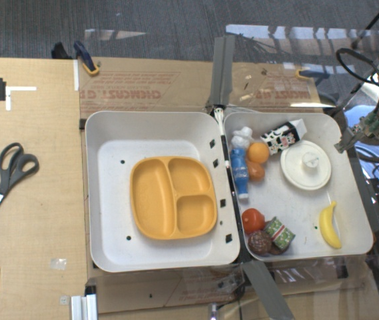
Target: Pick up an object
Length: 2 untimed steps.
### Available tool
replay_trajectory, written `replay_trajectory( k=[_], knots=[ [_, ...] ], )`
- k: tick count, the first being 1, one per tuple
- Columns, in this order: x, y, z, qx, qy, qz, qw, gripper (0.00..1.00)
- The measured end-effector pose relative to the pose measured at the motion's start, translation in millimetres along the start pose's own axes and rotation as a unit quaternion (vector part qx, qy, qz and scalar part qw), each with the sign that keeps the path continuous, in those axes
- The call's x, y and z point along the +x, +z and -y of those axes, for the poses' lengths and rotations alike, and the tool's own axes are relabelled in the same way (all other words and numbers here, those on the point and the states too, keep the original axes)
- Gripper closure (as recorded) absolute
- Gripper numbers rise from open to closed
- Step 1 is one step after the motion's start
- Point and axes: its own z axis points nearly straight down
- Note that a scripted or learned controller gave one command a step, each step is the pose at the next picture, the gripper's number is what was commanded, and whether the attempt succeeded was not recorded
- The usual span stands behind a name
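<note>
Here we see two bins: the left bin holds a yellow divided tray; the right bin holds a banana, tomato, orange, blue bottle, white lid and cow-print carton. The cardboard's printing is mirrored, unreadable.

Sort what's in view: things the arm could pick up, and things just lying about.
For the job: banana, tomato, oranges, blue bottle, white lid, milk carton.
Lying about: scissors, yellow tray, clamp.
</note>
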Motion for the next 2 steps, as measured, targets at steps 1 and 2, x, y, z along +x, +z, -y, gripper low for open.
replay_trajectory(
  k=[1, 2],
  knots=[
    [2, 192, 79, -0.001, -0.04, -0.001, 0.9992, 1.0],
    [51, 31, 38, -0.001, -0.019, 0.0, 0.9998, 1.0]
  ],
)
